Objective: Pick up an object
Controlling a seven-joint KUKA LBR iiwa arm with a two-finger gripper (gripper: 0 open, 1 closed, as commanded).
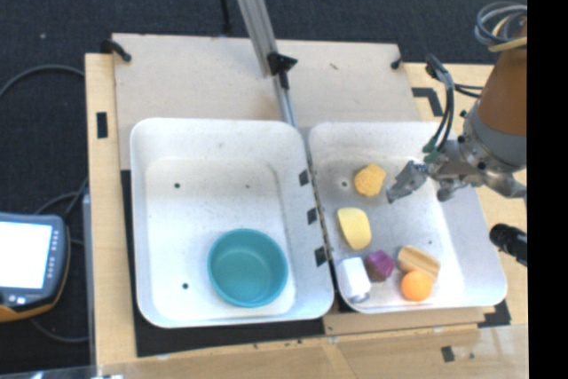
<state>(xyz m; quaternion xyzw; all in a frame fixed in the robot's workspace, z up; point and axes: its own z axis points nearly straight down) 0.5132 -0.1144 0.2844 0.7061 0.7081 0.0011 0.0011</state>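
The right bin holds several small objects. A round yellow piece lies near its middle, with a pale yellow block just below it. Along the front wall sit a white cylinder, a purple piece, a tan block and an orange ball. My gripper hangs over the right bin, just right of the round yellow piece and apart from it. It is open with nothing between its fingers.
A teal bowl stands in the left bin near its front. A slanted metal post rises from behind the wall where the bins meet. A screen device sits off the bench at left.
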